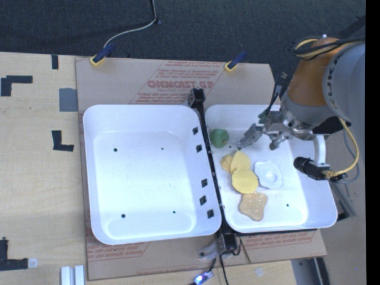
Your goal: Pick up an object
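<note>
From my seat I see the grey arm with its orange band (pixel 312 79) coming in from three o'clock, its two-finger gripper (pixel 255 136) hanging over the upper part of the right-hand shallow white plastic bin (pixel 309 215). One dark finger (pixel 248 138) angles toward nine o'clock; I cannot tell how far the pincer is spread, and I see nothing between its fingers.

The objects lie in that right bin. A small round green ball (pixel 219 137) sits near the divider, at about nine o'clock from the gripper and just apart from it. At six o'clock from the gripper lie two yellow rounded pieces (pixel 242 171), touching each other, with a white fried-egg-shaped piece (pixel 269 175) just beside them at three o'clock. A tan toast-like slice (pixel 253 205) lies at six o'clock of the yellow pieces.

The left-hand white bin (pixel 95 159) shows a few dark dots. Both bins rest on a brown cardboard sheet (pixel 130 82) printed in red; I read "CHEMCAST GP", the smaller lines being too fine to make out.
</note>
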Controlling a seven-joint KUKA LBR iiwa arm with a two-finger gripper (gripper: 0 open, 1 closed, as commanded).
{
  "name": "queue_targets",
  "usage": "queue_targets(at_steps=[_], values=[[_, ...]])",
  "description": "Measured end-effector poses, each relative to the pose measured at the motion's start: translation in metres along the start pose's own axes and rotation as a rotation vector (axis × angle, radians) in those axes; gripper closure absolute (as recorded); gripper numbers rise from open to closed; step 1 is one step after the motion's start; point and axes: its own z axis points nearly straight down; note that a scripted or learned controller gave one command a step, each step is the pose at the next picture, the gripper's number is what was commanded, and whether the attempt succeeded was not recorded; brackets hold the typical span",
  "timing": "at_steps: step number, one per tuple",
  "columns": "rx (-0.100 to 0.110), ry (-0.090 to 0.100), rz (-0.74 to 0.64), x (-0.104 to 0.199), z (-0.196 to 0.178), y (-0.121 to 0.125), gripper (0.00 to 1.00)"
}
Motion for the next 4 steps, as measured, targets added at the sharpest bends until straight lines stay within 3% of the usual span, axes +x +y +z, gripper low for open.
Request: queue_targets(at_steps=[1,2,3,4], values=[[-0.012,-0.006,0.0,0.043,0.068,-0.004,0.0],[-0.016,-0.007,0.002,0.041,0.054,-0.003,1.0],[-0.029,-0.006,-0.004,0.087,-0.043,0.069,1.0],[-0.03,-0.003,-0.005,0.15,-0.164,0.065,1.0]])
